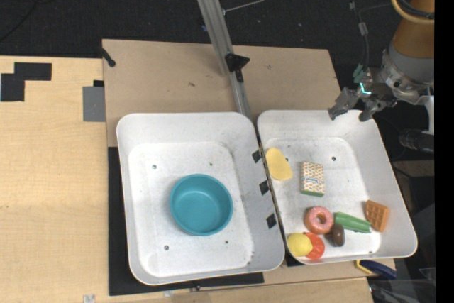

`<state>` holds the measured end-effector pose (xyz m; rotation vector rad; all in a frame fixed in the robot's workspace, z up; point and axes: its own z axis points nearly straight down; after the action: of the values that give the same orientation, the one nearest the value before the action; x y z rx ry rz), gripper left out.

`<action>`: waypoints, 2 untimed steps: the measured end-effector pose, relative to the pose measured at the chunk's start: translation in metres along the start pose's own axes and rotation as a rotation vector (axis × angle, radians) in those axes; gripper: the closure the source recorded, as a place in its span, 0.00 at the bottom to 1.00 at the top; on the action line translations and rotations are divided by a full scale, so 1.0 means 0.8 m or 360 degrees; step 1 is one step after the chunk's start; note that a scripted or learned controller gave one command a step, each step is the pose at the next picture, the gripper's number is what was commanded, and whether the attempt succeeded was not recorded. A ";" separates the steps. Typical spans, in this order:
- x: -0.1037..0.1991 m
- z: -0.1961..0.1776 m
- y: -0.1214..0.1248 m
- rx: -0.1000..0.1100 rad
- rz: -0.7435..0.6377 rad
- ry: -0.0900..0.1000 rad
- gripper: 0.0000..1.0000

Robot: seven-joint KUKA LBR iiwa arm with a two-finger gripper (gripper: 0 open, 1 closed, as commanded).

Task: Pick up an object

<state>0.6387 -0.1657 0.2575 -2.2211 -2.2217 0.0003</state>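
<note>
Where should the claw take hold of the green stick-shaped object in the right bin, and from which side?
Probably at the middle of the green stick, from straight above, with the claw closing across its narrow width. It lies flat and long, and the brown piece and the waffle crowd its two ends, so the middle is freest.

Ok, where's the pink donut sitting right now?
The pink donut lies in the right bin, toward its near edge, with the green piece on its right and the yellow and red toy just below it.
</note>
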 end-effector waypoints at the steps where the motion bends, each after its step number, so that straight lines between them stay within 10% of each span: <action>1: 0.000 0.000 0.000 0.0000 0.0000 0.0000 0.00; 2: 0.001 0.053 -0.004 0.0005 0.0000 0.0001 0.00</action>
<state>0.6358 -0.1647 0.2148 -2.2188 -2.2199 0.0033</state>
